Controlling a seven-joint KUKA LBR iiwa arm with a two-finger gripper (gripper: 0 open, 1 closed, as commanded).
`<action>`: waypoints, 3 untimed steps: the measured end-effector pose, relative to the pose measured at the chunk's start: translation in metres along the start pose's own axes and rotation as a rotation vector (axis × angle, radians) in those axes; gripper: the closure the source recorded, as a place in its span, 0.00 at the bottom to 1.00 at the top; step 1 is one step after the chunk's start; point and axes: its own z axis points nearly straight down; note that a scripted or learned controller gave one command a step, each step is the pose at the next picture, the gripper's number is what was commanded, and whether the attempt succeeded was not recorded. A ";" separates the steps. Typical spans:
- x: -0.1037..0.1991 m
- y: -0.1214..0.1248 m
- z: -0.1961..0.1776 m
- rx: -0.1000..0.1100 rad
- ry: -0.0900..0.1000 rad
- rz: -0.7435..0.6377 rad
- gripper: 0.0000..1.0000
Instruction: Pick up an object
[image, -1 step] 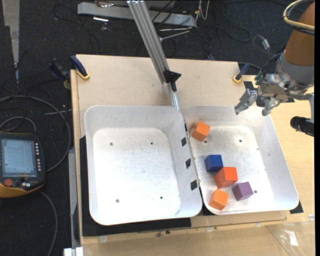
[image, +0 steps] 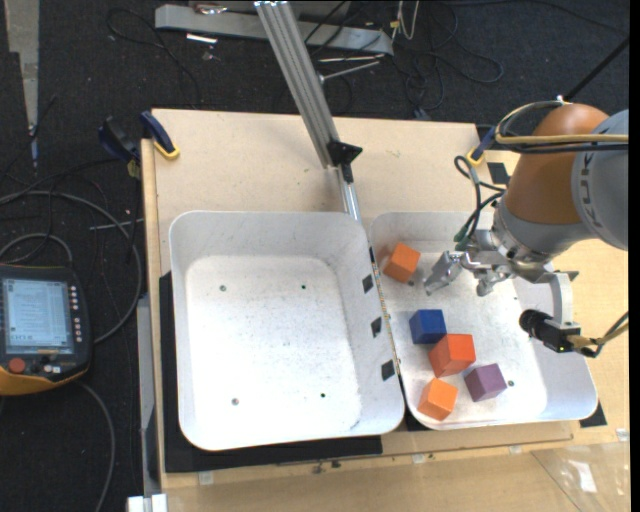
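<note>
Five blocks: all in the right bin (image: 560, 400), none in the left bin (image: 200, 250).
Blocks, far to near: orange block (image: 402, 262) by the divider at the far end; blue block (image: 428, 326) mid-bin; red-orange block (image: 453, 353) touching or nearly touching the blue one; purple block (image: 485, 381) just beside red-orange; second orange block (image: 438, 397) near the front wall.
Arm: reaches in from the right, orange band above the wrist, over the right bin's far half.
Fingers (image: 462, 272): spread apart, nothing between them, tips slanted toward the divider. Height above the bin floor: can't tell from this angle.
Nearest target: far orange block, just beside the fingers on the divider side, well apart from the other four.
Step in hand (my read): approach, no grasp yet.
How to do it well: go for the lone orange block, since it has free space around it; center the fingers over it, line them up w/ two flat faces, drop straight, then close.
Risk: block sits close to the divider wall, so one finger may hit the rim or nudge the block sideways.
Avoid: blue/red-orange pair, too tight for a clean finger slot.
Surface (image: 250, 160): bare wood beyond the bins, not needed for this step.
</note>
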 end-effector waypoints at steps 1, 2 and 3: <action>-0.034 0.038 0.016 -0.011 -0.004 0.001 0.00; 0.006 -0.009 0.023 -0.004 0.000 -0.003 0.00; 0.018 -0.038 0.065 -0.011 -0.002 0.000 0.00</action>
